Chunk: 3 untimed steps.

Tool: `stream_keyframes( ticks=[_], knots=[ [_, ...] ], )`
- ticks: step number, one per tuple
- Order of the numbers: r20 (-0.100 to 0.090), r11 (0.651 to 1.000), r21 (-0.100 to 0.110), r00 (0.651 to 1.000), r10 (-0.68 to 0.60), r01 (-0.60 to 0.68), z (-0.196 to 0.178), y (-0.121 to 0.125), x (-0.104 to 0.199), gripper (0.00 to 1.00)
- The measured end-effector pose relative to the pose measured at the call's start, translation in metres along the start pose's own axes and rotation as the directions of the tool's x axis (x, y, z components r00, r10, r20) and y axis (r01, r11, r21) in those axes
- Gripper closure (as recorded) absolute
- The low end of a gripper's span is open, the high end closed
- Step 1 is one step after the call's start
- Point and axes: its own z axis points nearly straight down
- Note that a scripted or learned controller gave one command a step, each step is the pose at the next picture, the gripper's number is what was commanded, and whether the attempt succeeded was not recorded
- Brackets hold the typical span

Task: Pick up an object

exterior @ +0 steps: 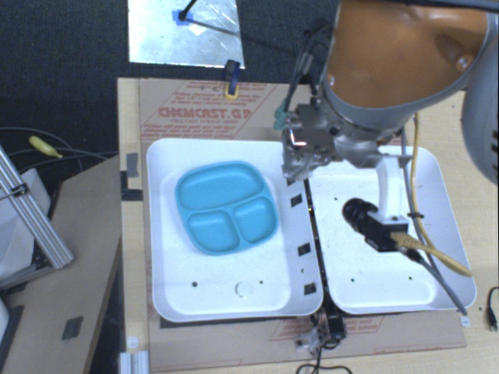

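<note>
Camera view, left to right: blue divided plate (226, 207) lies flat in the left bin (168, 287), toward its back, the one loose thing I can see to pick. Gripper (299, 162) hangs just right of the plate, over the seam between the bins, and I cannot tell whether it is released or clenched. Judgement: shift left and come down astride the plate's raised rim, since the flat middle gives no purchase; the bin wall crowds that edge, and the right bin (437, 209) lies beyond under the arm (390, 45).
</note>
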Motion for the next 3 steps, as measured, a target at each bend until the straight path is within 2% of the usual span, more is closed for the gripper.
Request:
stream_keyframes(
  ticks=[1,2,3],
  knots=[
    [0.001,1.000,-0.004,1.000,0.010,-0.010,-0.065,0.000,-0.052,1.00],
    [0.001,1.000,0.005,1.000,0.000,0.000,-0.035,-0.001,-0.027,1.00],
    [0.000,1.000,0.007,1.000,-0.005,0.005,-0.009,0.012,0.055,1.00]
  ],
)
